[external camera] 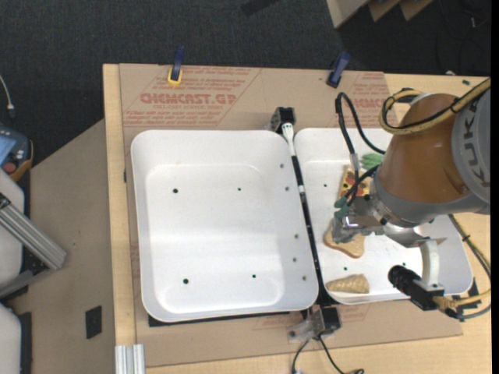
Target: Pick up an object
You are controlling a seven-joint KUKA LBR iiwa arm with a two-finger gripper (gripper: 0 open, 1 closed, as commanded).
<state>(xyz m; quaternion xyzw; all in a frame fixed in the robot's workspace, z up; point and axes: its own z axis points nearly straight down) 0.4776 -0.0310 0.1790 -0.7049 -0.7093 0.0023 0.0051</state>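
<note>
The big grey and orange arm (425, 162) leans over the right bin (460, 275), the one on the right side of the table (117, 209). Its end effector (345, 226) hangs low, right above a flat tan thing that looks like a slice of toy bread (349, 246). The metal tip seems to touch the bread or sit just over it. I cannot tell if the end effector is released or clenched, because the arm hides most of it.

The bread lies in the right bin, near the wall shared with the left bin (148, 232) and a bit toward the table's front edge. A second tan piece (348, 284) lies closer to the front edge. Some small toys in mixed colors (348, 184) sit farther back, with something green (372, 160) behind them.

The bread is probably light and stiff, like plastic or foam. It is thin and lies flat, so it may be hard to grab from above. I think the best place to pinch it is across its narrow sides. It could slide on the smooth bin floor.
</note>
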